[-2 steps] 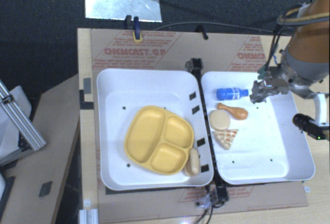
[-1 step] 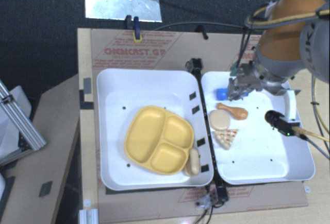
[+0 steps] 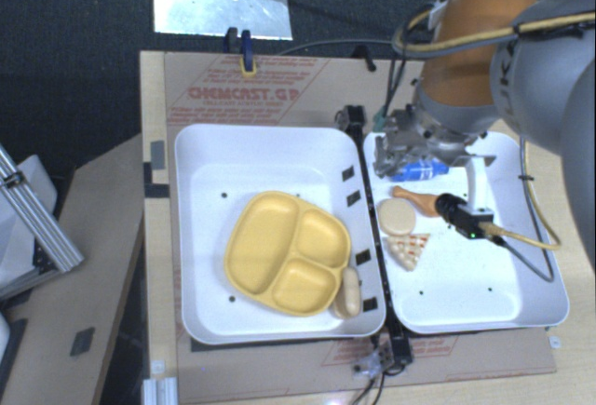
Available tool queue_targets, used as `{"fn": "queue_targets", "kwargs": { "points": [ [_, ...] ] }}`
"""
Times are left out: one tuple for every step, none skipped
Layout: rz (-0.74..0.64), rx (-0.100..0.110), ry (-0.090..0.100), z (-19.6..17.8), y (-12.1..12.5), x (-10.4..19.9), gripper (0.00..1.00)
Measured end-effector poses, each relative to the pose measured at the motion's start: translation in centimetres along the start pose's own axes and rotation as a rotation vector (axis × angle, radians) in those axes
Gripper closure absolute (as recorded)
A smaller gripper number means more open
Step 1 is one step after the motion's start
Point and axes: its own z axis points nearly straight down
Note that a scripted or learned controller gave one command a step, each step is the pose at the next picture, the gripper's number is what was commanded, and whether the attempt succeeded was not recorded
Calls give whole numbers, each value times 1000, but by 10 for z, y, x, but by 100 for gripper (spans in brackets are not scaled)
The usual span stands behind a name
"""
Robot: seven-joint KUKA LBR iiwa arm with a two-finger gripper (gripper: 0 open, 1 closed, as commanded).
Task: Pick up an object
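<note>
Camera view status: the pick is not yet done. Nothing is seen lifted, and every object lies in a bin.

The gripper (image 3: pixel 402 150) hangs low over the 11 o'clock corner of the right bin (image 3: pixel 466 293). Its state, spread or closed, cannot be told from this angle. The grey arm (image 3: pixel 549 68) enters from 2 o'clock, wrist pointing down.

The nearest candidate is a blue bottle-like object (image 3: pixel 421 171), just beside the gripper at its 5 o'clock. A wooden spoon (image 3: pixel 402 212) and a fan-shaped tan piece (image 3: pixel 407 250) lie further toward 6 o'clock.

The left bin (image 3: pixel 242 161) holds a yellow divided plate (image 3: pixel 289 249) and a beige oblong piece (image 3: pixel 349 292).
</note>
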Motion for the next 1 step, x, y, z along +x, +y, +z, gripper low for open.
{"fn": "queue_targets", "kwargs": {
  "points": [
    [2,1,-1,17,6,47,100]
  ]
}}
